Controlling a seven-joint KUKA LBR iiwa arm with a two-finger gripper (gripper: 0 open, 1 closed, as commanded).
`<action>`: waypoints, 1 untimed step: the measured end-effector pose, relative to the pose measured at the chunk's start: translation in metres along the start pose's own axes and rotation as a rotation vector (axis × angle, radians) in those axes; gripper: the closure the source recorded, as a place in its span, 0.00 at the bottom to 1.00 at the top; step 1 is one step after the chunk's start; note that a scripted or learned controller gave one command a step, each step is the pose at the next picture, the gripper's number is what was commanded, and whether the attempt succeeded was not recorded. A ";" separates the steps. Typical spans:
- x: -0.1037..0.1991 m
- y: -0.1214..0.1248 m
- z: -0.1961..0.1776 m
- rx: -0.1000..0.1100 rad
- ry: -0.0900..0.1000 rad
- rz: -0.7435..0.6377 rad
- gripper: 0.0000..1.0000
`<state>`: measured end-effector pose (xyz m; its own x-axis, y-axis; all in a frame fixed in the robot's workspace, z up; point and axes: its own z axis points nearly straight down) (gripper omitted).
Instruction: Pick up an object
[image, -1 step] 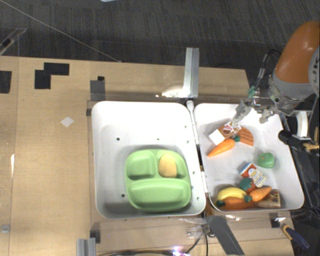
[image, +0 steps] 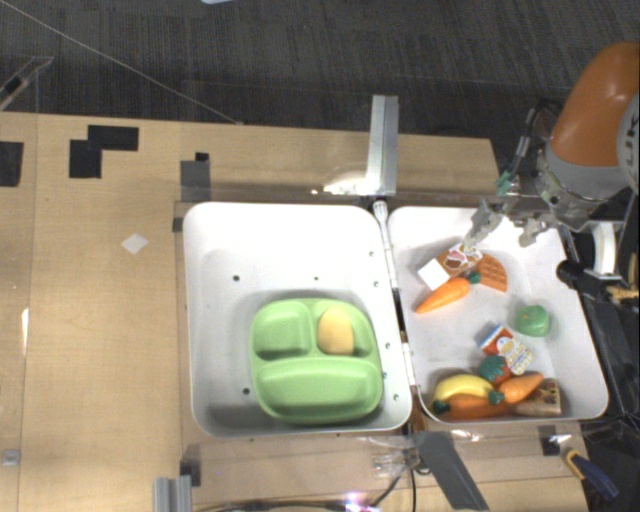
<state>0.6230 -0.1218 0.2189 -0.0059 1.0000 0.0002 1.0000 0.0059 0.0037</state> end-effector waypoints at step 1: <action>-0.011 0.003 0.090 -0.029 -0.005 -0.107 0.00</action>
<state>0.6264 -0.1332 0.1290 -0.1127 0.9936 -0.0070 0.9931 0.1128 0.0322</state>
